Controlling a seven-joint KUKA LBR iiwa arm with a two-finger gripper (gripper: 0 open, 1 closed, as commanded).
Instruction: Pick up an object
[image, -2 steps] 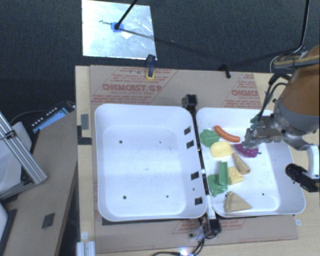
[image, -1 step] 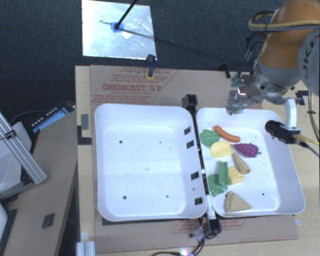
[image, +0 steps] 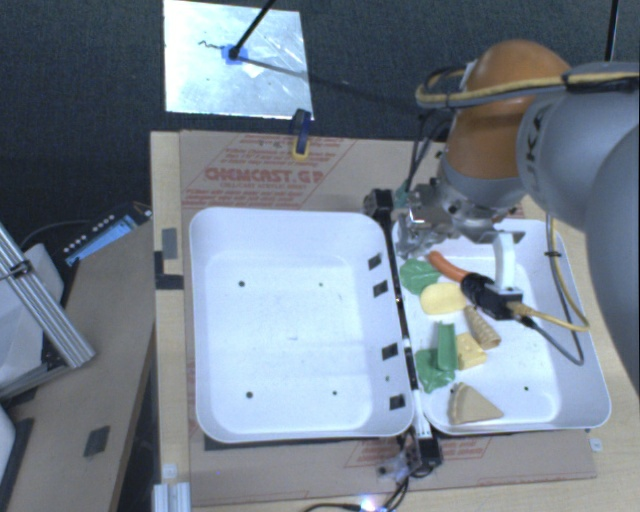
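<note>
the grey arm's gripper (image: 415, 235) hangs low over the far left corner of the right shallow white bin (image: 560, 385); if its jaws are apart or together, i cannot tell. just beside it lie a green leaf-shaped piece (image: 417, 275), an orange carrot-like stick (image: 447, 266) and a pale yellow rounded lump (image: 441, 298).

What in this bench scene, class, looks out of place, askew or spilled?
Nothing is spilled or damaged. The toys, among them an orange carrot, a yellow lemon shape and a green piece, all crowd the right bin's left side, near the divider. The gripper hangs over them.
</note>
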